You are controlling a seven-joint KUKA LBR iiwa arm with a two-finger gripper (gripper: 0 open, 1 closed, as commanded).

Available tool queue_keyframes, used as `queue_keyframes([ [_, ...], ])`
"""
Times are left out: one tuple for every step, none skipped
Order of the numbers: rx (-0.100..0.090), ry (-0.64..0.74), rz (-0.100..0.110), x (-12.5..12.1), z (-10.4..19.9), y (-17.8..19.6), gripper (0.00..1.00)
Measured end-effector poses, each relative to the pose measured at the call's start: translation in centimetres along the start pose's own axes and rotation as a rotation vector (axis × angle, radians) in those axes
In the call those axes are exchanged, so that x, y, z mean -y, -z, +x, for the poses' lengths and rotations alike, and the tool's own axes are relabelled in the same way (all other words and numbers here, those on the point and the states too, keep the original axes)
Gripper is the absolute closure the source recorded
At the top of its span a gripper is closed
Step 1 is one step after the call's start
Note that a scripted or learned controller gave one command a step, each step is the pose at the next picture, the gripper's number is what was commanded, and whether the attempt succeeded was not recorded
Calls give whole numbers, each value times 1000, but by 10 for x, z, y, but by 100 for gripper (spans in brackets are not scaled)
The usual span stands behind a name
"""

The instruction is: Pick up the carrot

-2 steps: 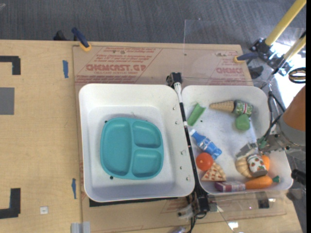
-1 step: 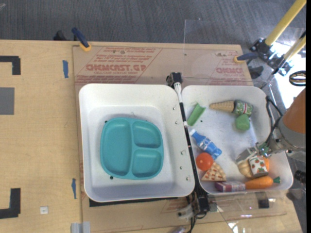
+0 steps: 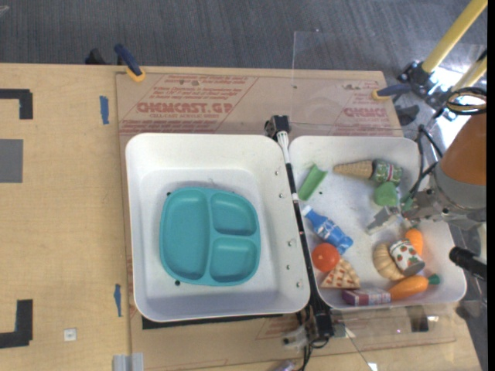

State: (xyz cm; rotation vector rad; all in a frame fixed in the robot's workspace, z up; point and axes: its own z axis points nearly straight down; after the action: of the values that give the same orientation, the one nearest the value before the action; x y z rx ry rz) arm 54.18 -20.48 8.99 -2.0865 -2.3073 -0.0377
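Carrot (image 3: 410,287) lies near the front right corner of the right bin (image 3: 456,288), orange body pointing left and green tip to the right, just beside a purple bar (image 3: 365,297) and below a bread roll (image 3: 382,260). The gripper (image 3: 390,216) reaches in from the right and hangs over the bin's middle, well short of the carrot; I cannot tell how the jaws stand. Crowding is the trouble: a decorated pastry (image 3: 405,256) and a small orange piece (image 3: 415,240) sit between gripper and carrot. The left bin (image 3: 147,230) holds a teal tray (image 3: 209,236).
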Motion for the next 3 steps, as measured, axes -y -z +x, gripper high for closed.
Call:
queue_keyframes([
  [37,3,-19,-1,-10,12,100],
  [48,149,-15,49,2,0,100],
  [13,162,-3,47,16,-1,0],
])
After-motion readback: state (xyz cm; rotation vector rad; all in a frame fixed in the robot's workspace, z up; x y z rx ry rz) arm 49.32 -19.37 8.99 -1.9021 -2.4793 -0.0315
